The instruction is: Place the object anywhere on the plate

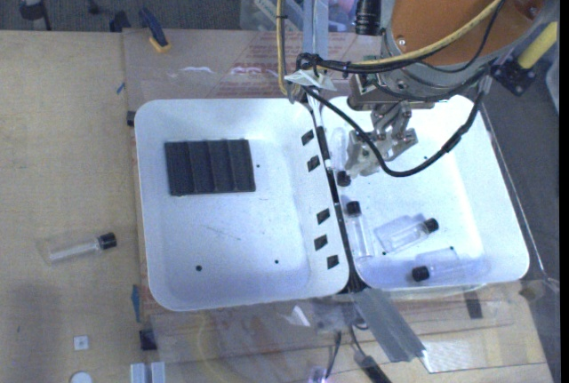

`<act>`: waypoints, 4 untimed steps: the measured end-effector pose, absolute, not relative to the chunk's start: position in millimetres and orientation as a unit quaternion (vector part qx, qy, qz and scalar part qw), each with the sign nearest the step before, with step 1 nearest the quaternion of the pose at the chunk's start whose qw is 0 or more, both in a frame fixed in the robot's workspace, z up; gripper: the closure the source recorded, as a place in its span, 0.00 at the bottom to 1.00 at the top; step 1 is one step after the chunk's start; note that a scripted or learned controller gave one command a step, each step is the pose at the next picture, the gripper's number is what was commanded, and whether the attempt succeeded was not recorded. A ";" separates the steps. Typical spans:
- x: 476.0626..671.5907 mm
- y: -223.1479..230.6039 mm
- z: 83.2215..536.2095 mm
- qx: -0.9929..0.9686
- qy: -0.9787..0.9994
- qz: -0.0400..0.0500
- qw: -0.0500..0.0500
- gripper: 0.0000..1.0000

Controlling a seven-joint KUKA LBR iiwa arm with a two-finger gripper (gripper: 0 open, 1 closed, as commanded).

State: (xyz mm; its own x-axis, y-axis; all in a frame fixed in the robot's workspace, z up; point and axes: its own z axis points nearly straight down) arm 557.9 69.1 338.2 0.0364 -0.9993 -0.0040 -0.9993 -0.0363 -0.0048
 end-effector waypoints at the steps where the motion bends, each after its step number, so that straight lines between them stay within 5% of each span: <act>1: 533.3 142.1 364.8 -0.498 0.867 0.000 0.005 1.00; 2: 490.7 201.0 190.8 -0.505 0.863 0.001 0.002 1.00; 3: 576.9 207.6 240.3 -0.554 0.833 0.001 0.004 1.00; 4: 667.3 180.0 338.0 -0.503 0.864 0.000 0.005 1.00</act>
